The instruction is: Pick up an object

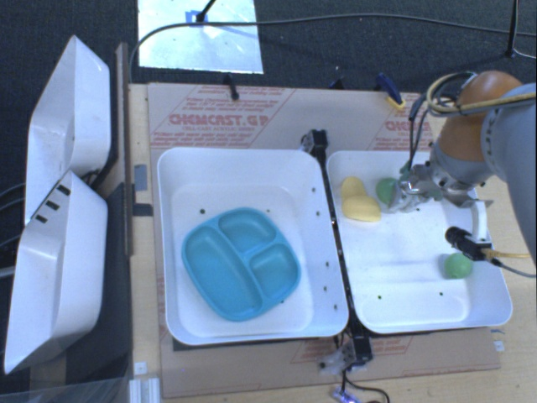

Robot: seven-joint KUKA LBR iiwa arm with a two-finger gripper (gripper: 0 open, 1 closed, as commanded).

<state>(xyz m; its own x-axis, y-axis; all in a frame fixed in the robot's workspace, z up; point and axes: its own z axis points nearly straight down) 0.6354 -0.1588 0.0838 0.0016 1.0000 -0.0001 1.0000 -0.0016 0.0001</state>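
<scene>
So the arm [495, 128] comes in from the right edge of the frame, and part of it is cut off there, so you just get the grey body and the orange bit near the top right. The hand [409, 193] is down in the upper part of the right bin [419, 305], right up against a green object [387, 190] that's half hidden behind the metal parts, so I honestly can't tell what shape it is or if anything is actually gripped. Can't tell if the hand is wide or narrow either, it's too small and cluttered at that spot. Just left of the green thing there's a yellow object [360, 201], lumpy, looks like two pieces or one bent piece, hard to say which. Lower right in the same bin sits a second green object [458, 265], roundish, with a black piece of the arm's gear [464, 242] hanging just above it and covering its top edge. The left bin [235, 170] has a blue divided plate [241, 262] lying flat, three compartments, fully visible. Both bins sit on the table [218, 116], which has red print on it that's partly covered by the bins. Over at the left edge of the frame there are two white tubs [63, 200], tilted, partly cropped.
</scene>
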